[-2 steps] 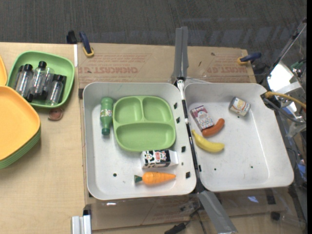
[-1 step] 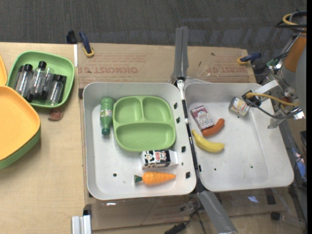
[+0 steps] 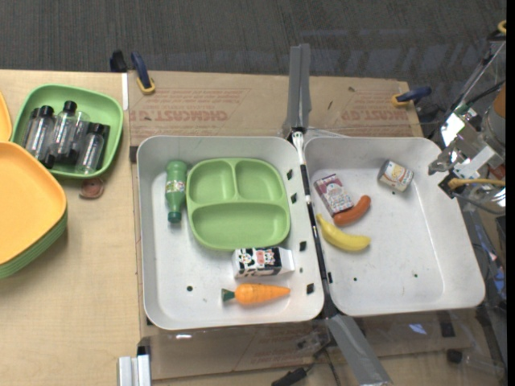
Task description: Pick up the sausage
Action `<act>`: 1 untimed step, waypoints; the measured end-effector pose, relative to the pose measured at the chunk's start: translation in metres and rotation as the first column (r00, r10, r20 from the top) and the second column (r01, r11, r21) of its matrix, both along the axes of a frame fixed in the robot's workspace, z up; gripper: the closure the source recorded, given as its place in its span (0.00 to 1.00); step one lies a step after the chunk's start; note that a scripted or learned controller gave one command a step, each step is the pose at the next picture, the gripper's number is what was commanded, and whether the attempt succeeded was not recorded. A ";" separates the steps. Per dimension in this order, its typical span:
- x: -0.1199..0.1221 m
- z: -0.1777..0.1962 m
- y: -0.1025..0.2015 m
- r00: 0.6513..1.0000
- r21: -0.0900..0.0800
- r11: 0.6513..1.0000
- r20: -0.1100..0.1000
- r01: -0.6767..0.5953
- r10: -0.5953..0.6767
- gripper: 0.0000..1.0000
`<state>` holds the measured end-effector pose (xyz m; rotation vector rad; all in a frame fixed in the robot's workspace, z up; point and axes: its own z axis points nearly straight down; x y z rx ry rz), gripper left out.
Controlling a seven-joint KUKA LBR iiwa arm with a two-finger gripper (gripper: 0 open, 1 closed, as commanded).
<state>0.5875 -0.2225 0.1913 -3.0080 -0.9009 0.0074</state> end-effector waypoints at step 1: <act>0.051 -0.045 0.018 0.998 -0.001 0.998 0.001 0.055 -0.055 0.00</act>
